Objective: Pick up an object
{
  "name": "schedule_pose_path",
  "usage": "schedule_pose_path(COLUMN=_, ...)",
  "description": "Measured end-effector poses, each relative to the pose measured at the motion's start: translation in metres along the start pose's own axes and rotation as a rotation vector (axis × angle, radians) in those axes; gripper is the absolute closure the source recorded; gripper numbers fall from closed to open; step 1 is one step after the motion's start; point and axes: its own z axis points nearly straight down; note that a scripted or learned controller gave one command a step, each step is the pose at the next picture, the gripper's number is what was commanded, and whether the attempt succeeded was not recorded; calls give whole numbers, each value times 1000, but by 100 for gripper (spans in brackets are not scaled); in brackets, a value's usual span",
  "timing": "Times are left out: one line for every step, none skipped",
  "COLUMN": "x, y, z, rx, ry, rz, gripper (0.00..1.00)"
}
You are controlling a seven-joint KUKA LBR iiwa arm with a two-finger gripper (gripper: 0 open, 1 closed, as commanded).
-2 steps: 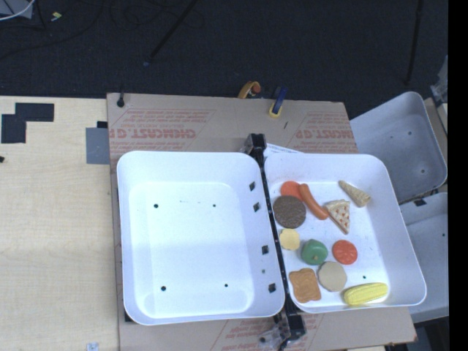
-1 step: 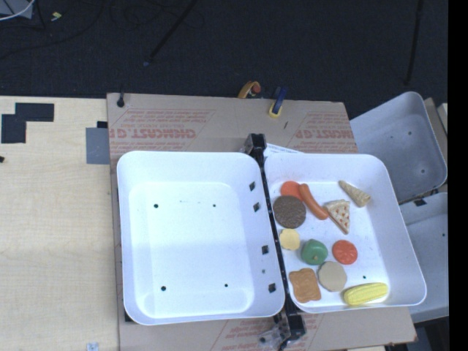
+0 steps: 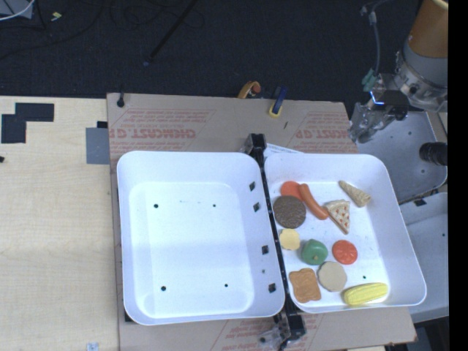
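Several toy foods well below the jaws, grip state unclear.

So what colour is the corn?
Yellow; the corn shows best in the camera view.

Dark floor strewn with cables (far side), pale wooden benchtop, brown cardboard sheet.
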Motion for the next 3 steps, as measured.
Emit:
schedule_pose_path(x=72, y=12, z=-185, rx=-37, ry=-8, rz=0, gripper=100)
schedule_pose_path(x=21, y=12, z=-174, rx=-17, ry=-9, rz=11, gripper=100)
schedule_pose_path(x=-57, y=12, z=-126, rx=-13, ry=-8, rz=13, gripper=100)
